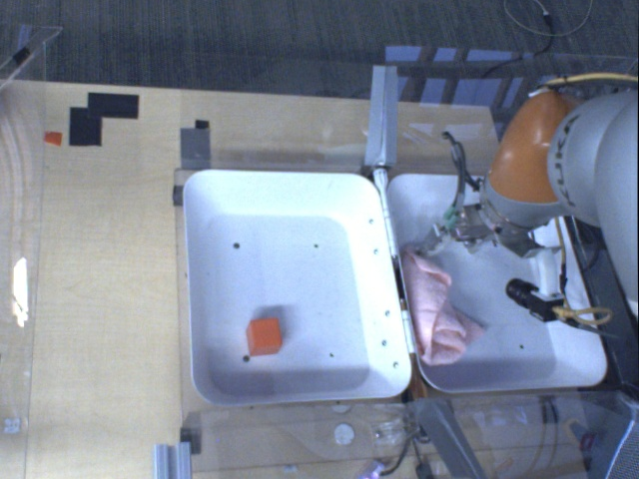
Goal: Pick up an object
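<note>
Nothing lifted yet: pink cloth (437, 312) at right bin (559, 367) left wall, orange cube (265, 336) near left bin (210, 267) front-left corner. Gripper (461, 230) above cloth; grip state impossible to tell.

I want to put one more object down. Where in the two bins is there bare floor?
The left bin is mostly bare: only an orange cube sits near its front. The right bin is crowded: a pink cloth lies along its left wall, and the arm with its claw hangs above its back half.
</note>
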